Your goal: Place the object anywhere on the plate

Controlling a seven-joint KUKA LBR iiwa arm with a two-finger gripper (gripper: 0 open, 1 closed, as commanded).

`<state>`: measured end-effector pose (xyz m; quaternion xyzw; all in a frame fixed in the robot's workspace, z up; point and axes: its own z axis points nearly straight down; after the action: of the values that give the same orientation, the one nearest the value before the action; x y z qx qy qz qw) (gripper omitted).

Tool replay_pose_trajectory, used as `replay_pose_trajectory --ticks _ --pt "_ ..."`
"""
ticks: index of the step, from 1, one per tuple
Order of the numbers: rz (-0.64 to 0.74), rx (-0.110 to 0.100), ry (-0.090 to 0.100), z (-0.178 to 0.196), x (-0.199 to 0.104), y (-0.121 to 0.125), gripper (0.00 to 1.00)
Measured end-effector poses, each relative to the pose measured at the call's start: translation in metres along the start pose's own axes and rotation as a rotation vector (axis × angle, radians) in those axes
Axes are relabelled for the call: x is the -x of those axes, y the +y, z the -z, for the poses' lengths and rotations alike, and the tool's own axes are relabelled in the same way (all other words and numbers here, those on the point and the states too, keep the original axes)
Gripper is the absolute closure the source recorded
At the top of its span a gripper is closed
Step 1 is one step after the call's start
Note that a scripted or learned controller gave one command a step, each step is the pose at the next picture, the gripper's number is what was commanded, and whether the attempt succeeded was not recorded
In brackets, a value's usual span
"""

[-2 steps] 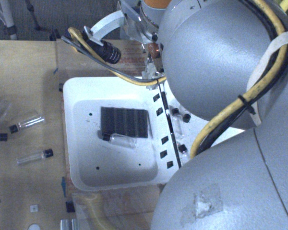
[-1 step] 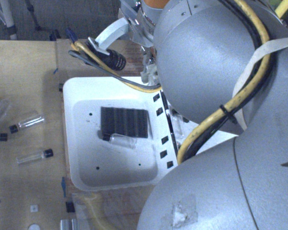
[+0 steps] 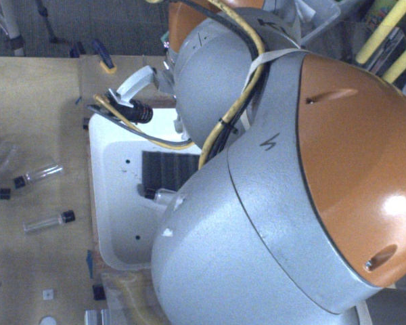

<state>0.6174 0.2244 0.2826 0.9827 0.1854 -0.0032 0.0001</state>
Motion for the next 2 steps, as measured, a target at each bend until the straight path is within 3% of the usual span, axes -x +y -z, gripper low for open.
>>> replay_pose_trajectory --ticks 1,2 --pt "-0.163 0.002 0.01 0.15 -0.017 0.008 1.0" --pt "0.464 0.0 -0.001 0.152 -0.036 0.012 1.0"
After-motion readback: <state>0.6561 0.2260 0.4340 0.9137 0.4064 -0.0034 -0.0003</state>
